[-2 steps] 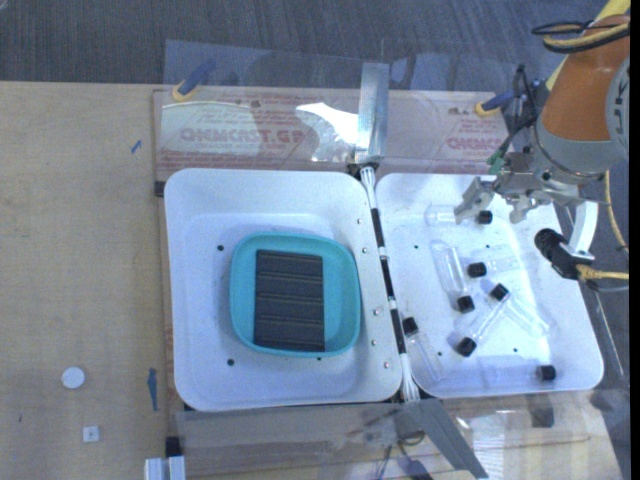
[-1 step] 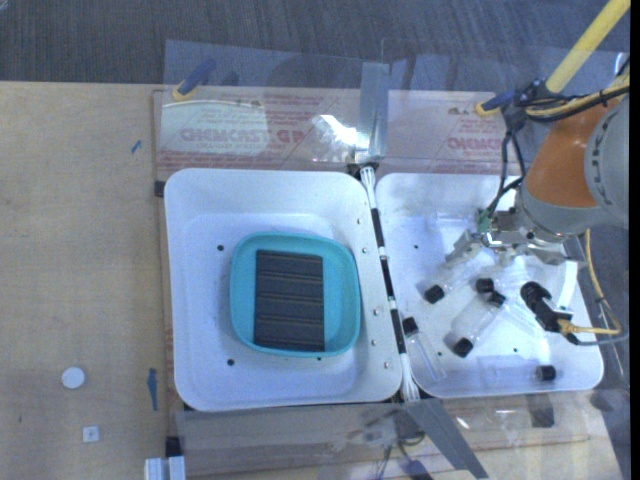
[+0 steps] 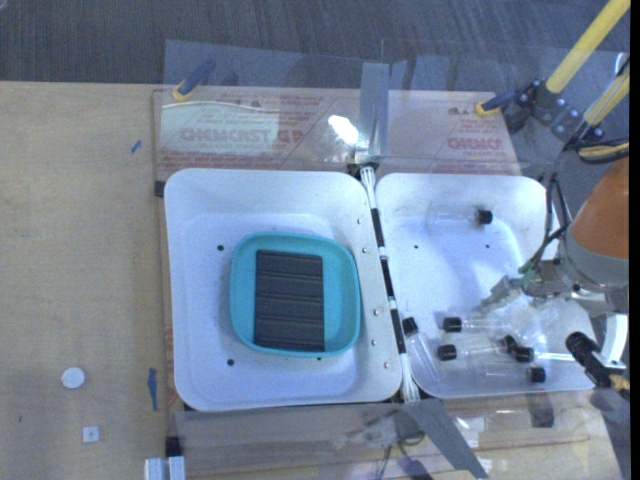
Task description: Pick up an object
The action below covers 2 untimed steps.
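My gripper (image 3: 515, 290) sits low in the right bin (image 3: 455, 193), over the clear black-capped vials (image 3: 480, 333). Fingers blur into the plastic: can't tell their state. One vial (image 3: 455, 215) lies apart near the back.

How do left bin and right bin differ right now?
The left bin holds one teal tray with a dark ribbed block; the right bin holds several scattered clear vials with black caps. The arm's hand is over the right bin, not the left. Both are shallow and white.

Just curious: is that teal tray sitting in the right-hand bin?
No, the teal tray lies in the left bin, with a dark ribbed block on it.
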Available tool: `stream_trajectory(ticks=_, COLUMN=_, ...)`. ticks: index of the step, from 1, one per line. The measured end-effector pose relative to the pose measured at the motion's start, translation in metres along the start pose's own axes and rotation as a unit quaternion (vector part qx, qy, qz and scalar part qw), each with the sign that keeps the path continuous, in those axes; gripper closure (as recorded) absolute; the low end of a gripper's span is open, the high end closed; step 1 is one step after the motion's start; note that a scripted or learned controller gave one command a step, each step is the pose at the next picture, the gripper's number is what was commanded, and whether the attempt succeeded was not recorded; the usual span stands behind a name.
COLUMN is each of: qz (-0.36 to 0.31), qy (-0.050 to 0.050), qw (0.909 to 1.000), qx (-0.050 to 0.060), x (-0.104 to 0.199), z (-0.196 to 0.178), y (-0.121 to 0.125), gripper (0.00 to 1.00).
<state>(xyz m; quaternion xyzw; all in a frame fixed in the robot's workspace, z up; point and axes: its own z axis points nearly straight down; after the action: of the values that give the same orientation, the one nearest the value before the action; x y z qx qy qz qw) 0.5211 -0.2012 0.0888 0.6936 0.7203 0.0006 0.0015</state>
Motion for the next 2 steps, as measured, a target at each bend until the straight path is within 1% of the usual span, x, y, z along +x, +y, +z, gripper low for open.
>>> stream_trajectory(ticks=1, qz=0.000, qy=0.000, qw=1.0000, qx=-0.002, x=0.029, z=0.001, y=0.096, gripper=0.00)
stream_trajectory(ticks=2, qz=-0.033, qy=0.001, qw=0.9995, qx=-0.002, x=0.088, z=0.000, y=0.052, gripper=0.00)
